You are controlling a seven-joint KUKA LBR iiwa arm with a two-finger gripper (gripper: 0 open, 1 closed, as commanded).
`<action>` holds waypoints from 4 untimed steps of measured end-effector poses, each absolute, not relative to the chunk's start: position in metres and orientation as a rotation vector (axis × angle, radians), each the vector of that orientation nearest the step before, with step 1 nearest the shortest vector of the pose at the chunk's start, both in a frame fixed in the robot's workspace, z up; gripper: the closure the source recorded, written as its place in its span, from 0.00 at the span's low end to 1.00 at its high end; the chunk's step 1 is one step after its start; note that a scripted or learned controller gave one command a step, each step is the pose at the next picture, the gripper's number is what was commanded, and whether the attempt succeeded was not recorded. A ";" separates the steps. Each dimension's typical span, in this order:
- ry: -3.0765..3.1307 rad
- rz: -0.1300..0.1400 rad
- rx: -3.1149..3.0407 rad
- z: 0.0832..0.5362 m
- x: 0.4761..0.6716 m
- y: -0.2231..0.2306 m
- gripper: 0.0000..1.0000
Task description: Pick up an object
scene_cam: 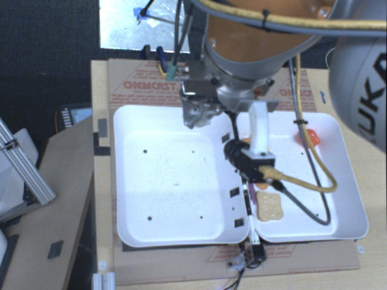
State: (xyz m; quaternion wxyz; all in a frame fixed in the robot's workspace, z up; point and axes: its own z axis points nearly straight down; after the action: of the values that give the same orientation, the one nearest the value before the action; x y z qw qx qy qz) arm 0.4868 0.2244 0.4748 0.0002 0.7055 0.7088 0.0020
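Lying flat at lower centre-right, the tan toast slice (269, 206) runs lengthwise up-frame; the gripper (196, 116) hovers upper-centre, its grip unclear.

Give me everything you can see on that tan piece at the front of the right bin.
The tan piece is a flat, roughly square slab with rounded corners, pale beige with a slightly darker edge, like a toast slice. It lies flat on the floor of the right bin, near its front-left corner beside the divider. A yellow cable passes just behind it; nothing visibly grips it.
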 end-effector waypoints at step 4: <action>2.221 0.020 2.214 0.365 0.519 0.234 1.00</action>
State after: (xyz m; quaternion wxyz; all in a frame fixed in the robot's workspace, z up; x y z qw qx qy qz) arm 0.5188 0.2344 0.3650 0.0026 0.7060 0.7082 0.0064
